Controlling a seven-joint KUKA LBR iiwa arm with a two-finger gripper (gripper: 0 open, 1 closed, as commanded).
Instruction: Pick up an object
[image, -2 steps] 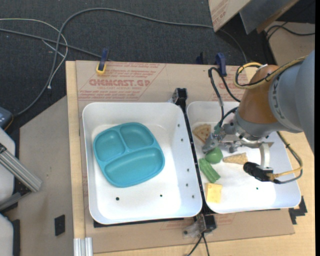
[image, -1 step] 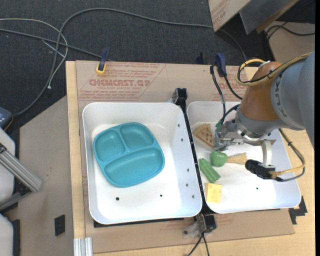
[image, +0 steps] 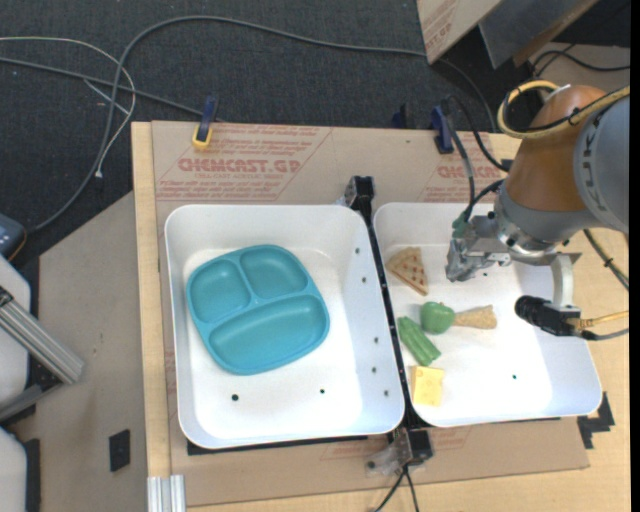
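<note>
In the right bin, the tool is hovering, its grip impossible to tell; at its seven o'clock the green ball is looking light, smooth, rollable, best pinched across its middle.

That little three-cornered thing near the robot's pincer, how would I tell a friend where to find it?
Start at the right-hand shallow white bin. Near its upper left corner, by the divider, lies a flat tan triangular wedge like a pizza slice. Its neighbours are a round green piece and a yellow square block; it alone is a speckled triangle.
</note>
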